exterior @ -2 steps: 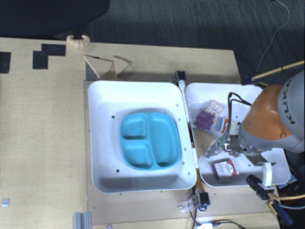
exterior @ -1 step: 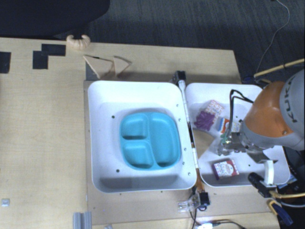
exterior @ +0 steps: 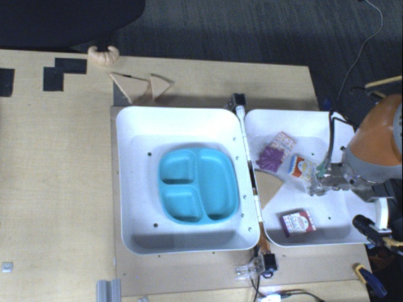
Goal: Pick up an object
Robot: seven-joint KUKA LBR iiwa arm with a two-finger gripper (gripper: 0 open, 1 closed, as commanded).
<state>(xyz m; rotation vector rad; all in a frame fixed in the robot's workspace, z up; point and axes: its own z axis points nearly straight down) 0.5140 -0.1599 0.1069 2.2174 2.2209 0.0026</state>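
The right bin [exterior: 318, 119] holds several small things: a purple crinkled item [exterior: 271, 159], a pink and white packet [exterior: 283, 142], an orange and white packet [exterior: 298, 167], a dark red box [exterior: 297, 222] near the front wall, and a tan wedge [exterior: 269, 187] by the left wall. My gripper [exterior: 318, 185] hangs low inside this bin at its right side, just right of the orange and white packet and above the dark red box. The grey wrist and orange band [exterior: 378, 134] rise behind it.
The left bin [exterior: 135, 168] holds a blue divided tray [exterior: 198, 184]. A black divider clip [exterior: 238, 100] sits between the bins at the back. Cables and connectors [exterior: 261, 266] lie on the wooden bench in front of the bins.
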